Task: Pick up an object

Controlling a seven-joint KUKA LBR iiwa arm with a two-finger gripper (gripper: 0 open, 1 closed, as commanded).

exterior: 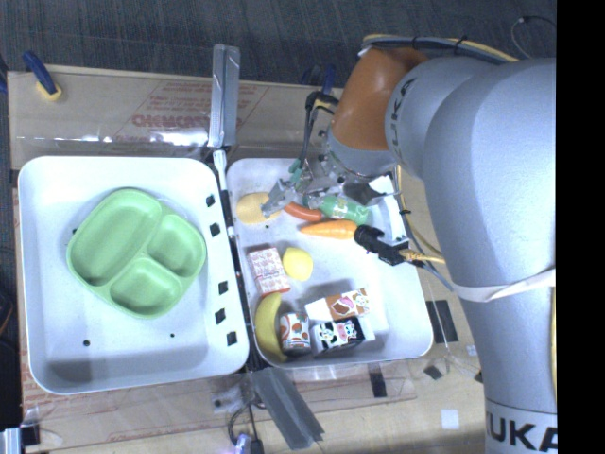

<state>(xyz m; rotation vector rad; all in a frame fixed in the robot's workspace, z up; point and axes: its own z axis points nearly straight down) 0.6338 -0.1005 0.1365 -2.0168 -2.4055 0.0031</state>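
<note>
Since the task names no particular object, the likeliest target is whatever lies nearest the tool, and that looks to be the small red-orange carrot (pixel 302 211) in the upper part of the right bin (pixel 413 322). It lies roughly flat, with a pale yellow fruit (pixel 250 206) just beside its left end, a green item (pixel 342 206) close on its right and a longer orange carrot (pixel 333 230) just below it. The gripper (pixel 281 197) hangs over the gap between the pale fruit and the small carrot. Whether it is spread or pressed together cannot be told from this slanted view, and nothing can be seen held in it.

To do the step well, I judge it should commit to one item rather than the gap. It should close across the carrot's narrow width, not along its length, and come down straight so the neighbours are not nudged — the cluster is tight. The pale fruit is rounder and may roll.

Further down sit a lemon (pixel 298 265), a small carton (pixel 267 269), a banana (pixel 267 327) and two printed boxes (pixel 337 322). All of these are better spaced. The left bin (pixel 38 187) holds a green divided plate (pixel 137 251), well apart.
</note>
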